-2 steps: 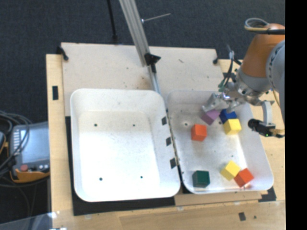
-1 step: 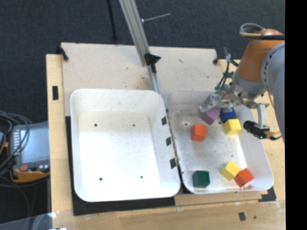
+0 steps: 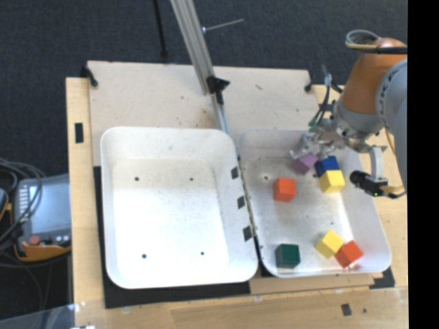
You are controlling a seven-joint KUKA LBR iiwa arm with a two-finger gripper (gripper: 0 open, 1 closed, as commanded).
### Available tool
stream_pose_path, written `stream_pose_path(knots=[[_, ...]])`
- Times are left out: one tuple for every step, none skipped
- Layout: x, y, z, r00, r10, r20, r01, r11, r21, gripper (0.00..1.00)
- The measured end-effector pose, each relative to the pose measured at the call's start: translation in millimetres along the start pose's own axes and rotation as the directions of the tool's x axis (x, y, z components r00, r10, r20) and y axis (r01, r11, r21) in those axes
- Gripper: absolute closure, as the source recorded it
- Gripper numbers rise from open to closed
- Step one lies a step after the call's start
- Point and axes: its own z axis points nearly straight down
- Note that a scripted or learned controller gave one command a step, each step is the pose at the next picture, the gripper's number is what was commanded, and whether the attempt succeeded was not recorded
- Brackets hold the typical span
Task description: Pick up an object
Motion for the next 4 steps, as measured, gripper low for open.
stream_pose_path(knots=[[-2.7, 2.4, -43.7, 1.000, 0.000, -0.003, 0.000, 1.000, 0.015, 1.00], [-4.7, 9.3, -108.3, 1.000, -0.002, -0.002, 0.002, 1.000, 0.011, 1.00], [-6.2, 10.7, -141.1, 1.000, -0.005, -0.004, 0.005, 1.000, 0.015, 1.00], [45.3, -9.4, -146.6, 1.000, -0.002, -0.005, 0.002, 1.000, 0.020, 1.00]])
